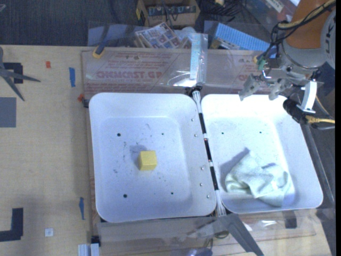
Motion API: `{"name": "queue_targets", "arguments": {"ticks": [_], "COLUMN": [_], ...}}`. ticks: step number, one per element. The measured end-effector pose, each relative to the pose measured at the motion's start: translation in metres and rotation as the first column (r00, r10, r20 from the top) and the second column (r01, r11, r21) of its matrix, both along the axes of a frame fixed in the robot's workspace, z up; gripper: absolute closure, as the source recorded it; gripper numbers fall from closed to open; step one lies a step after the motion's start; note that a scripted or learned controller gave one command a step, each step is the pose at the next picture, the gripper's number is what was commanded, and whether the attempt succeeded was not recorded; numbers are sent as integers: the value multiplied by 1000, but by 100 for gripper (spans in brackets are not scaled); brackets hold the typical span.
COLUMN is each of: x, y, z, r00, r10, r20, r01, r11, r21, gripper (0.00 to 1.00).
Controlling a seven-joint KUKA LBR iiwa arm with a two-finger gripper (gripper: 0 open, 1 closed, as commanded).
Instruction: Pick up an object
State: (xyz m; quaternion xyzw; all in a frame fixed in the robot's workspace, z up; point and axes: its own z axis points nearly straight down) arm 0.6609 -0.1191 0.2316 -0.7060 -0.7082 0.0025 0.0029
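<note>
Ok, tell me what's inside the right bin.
A crumpled pale cloth lies in the right bin, toward its near edge, with bare white floor around it. Whatever might sit under its folds is covered, so that can't be told.

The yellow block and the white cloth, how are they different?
The small yellow foam block is a neat cube with flat sides; the crumpled white cloth is floppy, wrinkled and bigger. The block sits in the left white bin, the cloth in the right white bin. Both lie loose, untouched.

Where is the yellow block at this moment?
In the camera view, the yellow block lies near the middle of the left bin, alone, far from the crumpled cloth in the right bin.
</note>
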Motion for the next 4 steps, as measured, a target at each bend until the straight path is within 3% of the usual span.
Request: {"name": "queue_targets", "arguments": {"ticks": [1,2,3,4], "x": [6,5,-65,-58], "y": [-22,-22,-62,17], "z": [-139,-133,-144,-137], "r00": [999,999,998,997], "r10": [49,49,57,-79], "r20": [5,0,12,2], "r01": [-49,-49,-57,79], "r11": [999,999,998,997], "r21": [-1,0,-2,-1], "gripper": [0,100,100,100]}}
